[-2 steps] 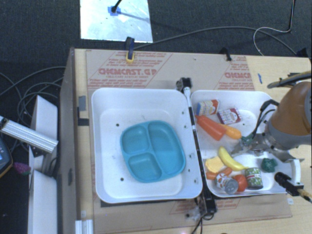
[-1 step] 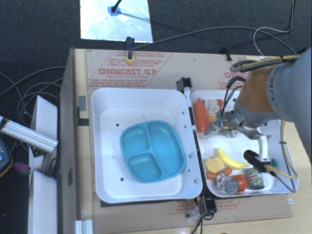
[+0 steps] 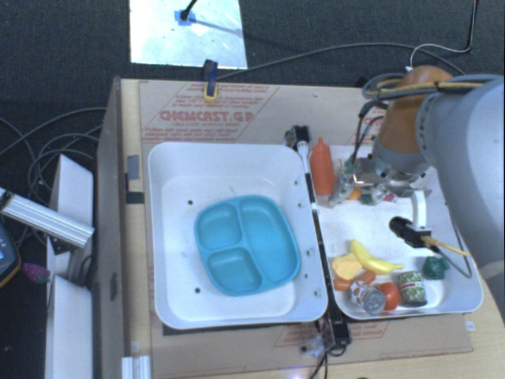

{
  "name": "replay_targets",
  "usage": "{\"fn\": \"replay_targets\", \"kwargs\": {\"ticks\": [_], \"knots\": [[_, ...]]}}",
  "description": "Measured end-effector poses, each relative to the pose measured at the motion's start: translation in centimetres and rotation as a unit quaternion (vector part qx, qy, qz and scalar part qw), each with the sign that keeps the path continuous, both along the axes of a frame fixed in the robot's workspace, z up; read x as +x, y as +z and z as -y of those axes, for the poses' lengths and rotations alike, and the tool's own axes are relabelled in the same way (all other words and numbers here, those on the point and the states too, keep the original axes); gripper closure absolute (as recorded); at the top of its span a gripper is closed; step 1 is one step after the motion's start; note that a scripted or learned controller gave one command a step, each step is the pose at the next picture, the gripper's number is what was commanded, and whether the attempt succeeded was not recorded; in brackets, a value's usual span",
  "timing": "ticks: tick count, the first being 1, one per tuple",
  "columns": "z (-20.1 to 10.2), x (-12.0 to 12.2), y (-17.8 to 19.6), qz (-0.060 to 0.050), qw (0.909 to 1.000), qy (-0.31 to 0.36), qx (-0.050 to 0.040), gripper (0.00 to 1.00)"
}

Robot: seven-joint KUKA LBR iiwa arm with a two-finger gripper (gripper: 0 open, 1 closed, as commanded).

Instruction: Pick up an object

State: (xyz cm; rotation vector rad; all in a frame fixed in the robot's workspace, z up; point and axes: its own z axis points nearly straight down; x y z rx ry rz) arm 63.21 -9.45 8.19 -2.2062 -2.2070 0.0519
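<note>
Looked like a robotics lab to me, not anyone's kitchen. The two white bins sat on a cardboard-covered bench over dark carpet, with loose cables trailing around and a grey industrial arm reaching in.

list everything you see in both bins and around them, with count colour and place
plate: 1, light blue, three compartments, in left bin
left bin: 1, white, bench left
right bin: 1, white, bench right
bottle: 1, orange, far left of right bin
banana: 1, yellow, near part of right bin
tomato: 1, red, near edge of right bin
cans: 2, near edge, flanking tomato
green item: 1, dark green, right of banana
clamp: 1, yellow and black, bench's far edge
arm: 1, grey with orange band, over right bin
gripper: 1, low beside bottle
</note>
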Motion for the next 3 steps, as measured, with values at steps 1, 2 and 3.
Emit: {"fn": "replay_targets", "kwargs": {"ticks": [1, 2, 3], "knots": [[1.8, 3.1, 0.0, 0.009, 1.0000, 0.000, -0.0003, 0.00], [1.2, 3.6, 1.3, 0.017, 0.9998, 0.003, 0.0033, 1.00], [-2.2, -6.1, 10.4, 0.021, 0.9998, 0.001, 0.0046, 1.00]]}}
